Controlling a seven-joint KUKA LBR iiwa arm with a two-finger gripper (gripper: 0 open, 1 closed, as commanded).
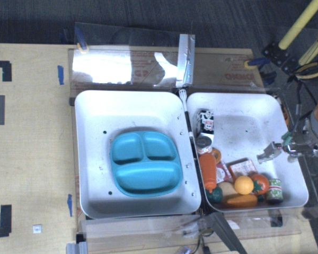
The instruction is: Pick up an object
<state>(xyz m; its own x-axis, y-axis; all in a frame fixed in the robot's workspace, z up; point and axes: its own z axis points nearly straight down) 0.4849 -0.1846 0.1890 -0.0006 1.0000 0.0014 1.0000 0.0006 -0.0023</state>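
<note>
Objects to pick: toy foods huddle in the near corner of the right bin (238,102), along its near wall and its left wall.
Carrot pair: one long orange carrot (207,171) lies along the left wall; a second carrot (243,199) lies flat against the near wall.
Round pieces: a yellow-orange fruit (244,184) touches a red tomato-like piece (261,183); a small green-labelled can (275,189) sits just beside them.
Flat packet: a red and white packet (238,168) lies half under the fruit pile.
Upper items: a black and white carton (205,121) and a small round-lidded jar (203,141) stand by the left wall, apart from the pile.
Why so placed: the pile looks shoved together against the walls, so I judge most pieces are crowded for a clean grip; the carton stands freer.
Left bin: the left bin (90,110) holds a turquoise divided tray (146,162), upright and centred.
Hand: the hand (273,150) hangs over the right bin's right side, near the pile but apart from it, tips aimed left; nothing sits between its fingers, and I cannot tell how wide they stand.
Arm: it enters from the right edge, low over the bin rim.
Table: the table (26,163) is pale wood with black corner marks.
</note>
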